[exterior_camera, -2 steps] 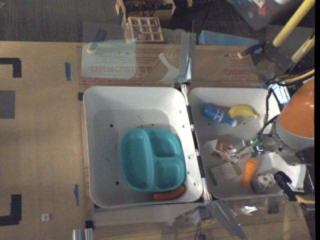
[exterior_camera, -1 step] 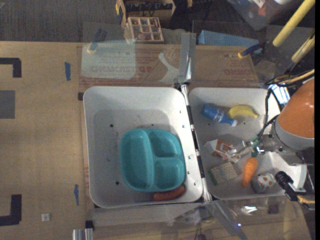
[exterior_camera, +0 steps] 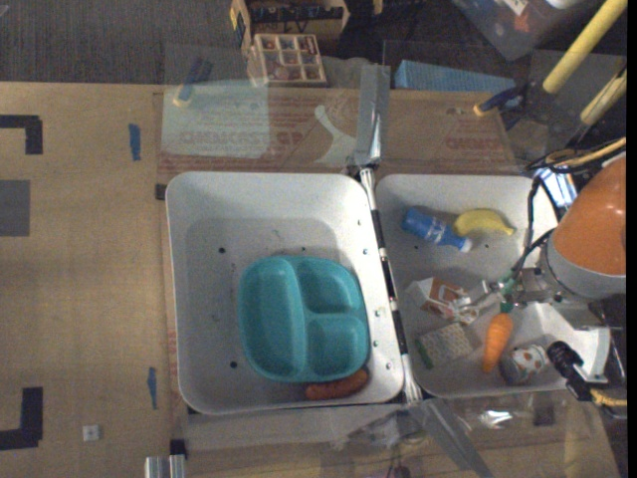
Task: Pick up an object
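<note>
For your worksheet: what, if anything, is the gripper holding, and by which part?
It cannot be told: the gripper is low among the carton and carrot.

- The tool (exterior_camera: 485,298) reaches into the right bin (exterior_camera: 398,267) from the right, low over a small carton (exterior_camera: 443,297).
- A carrot (exterior_camera: 497,340) lies just below the tool.
- A banana (exterior_camera: 484,223) and a blue bottle (exterior_camera: 435,229) lie near the bin's far wall.
- The left bin (exterior_camera: 199,227) holds a teal tray (exterior_camera: 301,317), with a sausage (exterior_camera: 336,387) at its near edge.
</note>
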